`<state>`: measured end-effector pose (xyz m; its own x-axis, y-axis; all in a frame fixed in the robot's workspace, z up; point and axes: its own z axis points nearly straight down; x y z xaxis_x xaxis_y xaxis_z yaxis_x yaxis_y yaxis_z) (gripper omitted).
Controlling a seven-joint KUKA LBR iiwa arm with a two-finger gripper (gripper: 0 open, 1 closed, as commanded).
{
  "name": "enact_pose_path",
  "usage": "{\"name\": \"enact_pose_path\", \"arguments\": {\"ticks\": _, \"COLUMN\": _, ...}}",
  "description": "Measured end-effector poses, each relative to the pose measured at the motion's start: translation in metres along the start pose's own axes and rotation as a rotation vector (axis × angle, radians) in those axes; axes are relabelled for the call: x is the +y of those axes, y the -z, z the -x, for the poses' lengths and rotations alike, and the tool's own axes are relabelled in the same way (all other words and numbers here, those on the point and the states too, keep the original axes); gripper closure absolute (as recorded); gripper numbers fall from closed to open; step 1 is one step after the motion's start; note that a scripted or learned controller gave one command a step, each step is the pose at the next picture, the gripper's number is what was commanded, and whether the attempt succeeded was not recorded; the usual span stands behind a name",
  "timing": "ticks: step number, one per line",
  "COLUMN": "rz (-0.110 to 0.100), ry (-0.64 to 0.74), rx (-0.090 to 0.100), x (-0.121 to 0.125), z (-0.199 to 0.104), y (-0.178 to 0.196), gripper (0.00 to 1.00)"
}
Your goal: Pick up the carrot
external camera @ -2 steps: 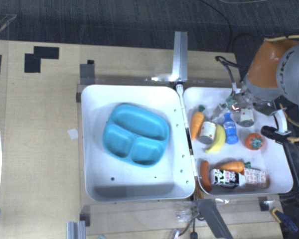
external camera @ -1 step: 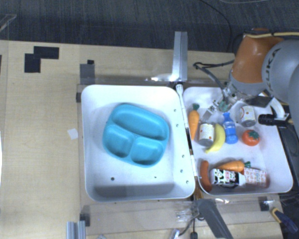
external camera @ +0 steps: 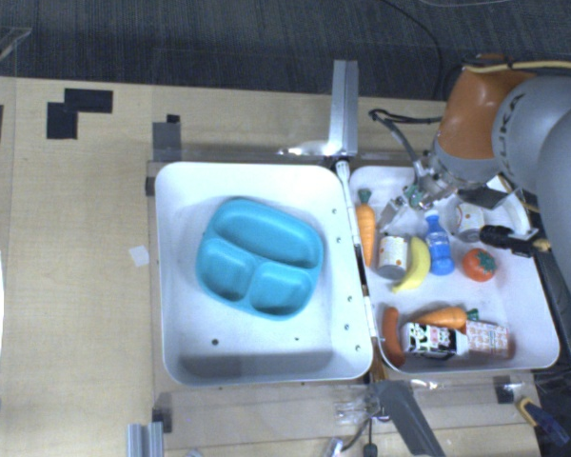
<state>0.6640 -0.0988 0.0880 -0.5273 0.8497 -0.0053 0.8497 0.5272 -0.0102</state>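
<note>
Bottle (external camera: 454, 340) nearest; orange carrot (external camera: 365, 232), green-topped, along right bin's (external camera: 544, 324) left wall; gripper (external camera: 421, 195) jaws: cannot tell.

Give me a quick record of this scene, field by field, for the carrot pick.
target: carrot, lying along the left wall of the right bin
second carrot: near the front of that bin, resting above the bottle
neighbours of target: small can and banana just to its right
tool: tool sits over the back of the right bin, apart from the carrot
left bin: left bin holds a blue divided tray
other items: tomato, blue bottle
</note>
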Motion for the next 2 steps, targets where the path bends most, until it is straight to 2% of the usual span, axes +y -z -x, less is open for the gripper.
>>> {"name": "enact_pose_path", "arguments": {"ticks": 1, "rz": -0.011, "ry": 0.173, "rx": 0.008, "x": -0.001, "z": 0.0024, "y": -0.0006, "gripper": 0.0}}
{"name": "enact_pose_path", "arguments": {"ticks": 2, "rz": -0.011, "ry": 0.173, "rx": 0.009, "x": -0.0009, "z": 0.0023, "y": -0.0006, "gripper": 0.0}}
